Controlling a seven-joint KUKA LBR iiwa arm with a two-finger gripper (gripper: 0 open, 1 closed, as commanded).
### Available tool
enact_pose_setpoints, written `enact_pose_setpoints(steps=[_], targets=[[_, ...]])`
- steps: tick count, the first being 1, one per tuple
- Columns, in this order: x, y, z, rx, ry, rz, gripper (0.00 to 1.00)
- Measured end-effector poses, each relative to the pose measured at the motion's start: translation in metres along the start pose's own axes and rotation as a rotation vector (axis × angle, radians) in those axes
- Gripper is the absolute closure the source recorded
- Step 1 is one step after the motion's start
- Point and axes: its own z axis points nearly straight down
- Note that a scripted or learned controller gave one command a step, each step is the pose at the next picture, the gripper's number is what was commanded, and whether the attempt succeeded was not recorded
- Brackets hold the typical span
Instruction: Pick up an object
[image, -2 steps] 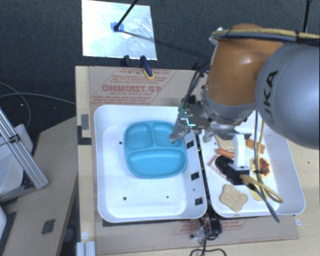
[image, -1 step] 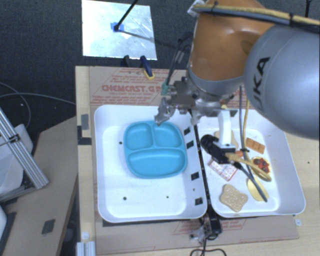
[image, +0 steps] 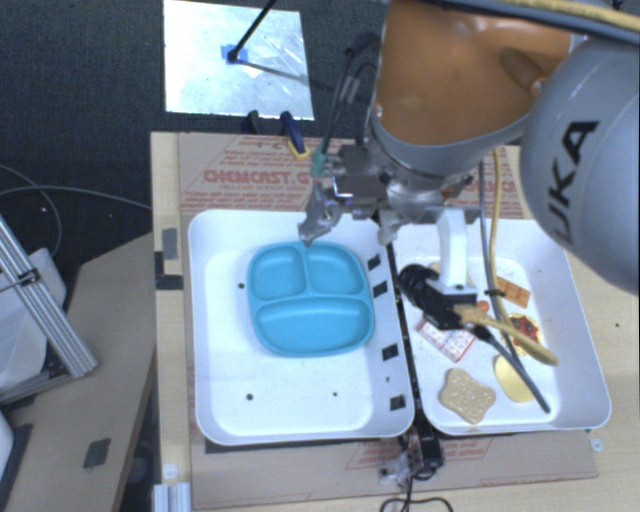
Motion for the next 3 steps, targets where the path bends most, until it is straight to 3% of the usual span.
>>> enact_pose_setpoints(steps=[1, 2, 3], targets=[[0.029, -0.014, 0.051, 0.011, -0.005, 0.002, 0.00], [-0.024, -0.024, -0.008, 0.000, -0.003, 0.012, 0.00], [0.010, -0.024, -0.024, 0.003, -0.002, 0.003, 0.00]])
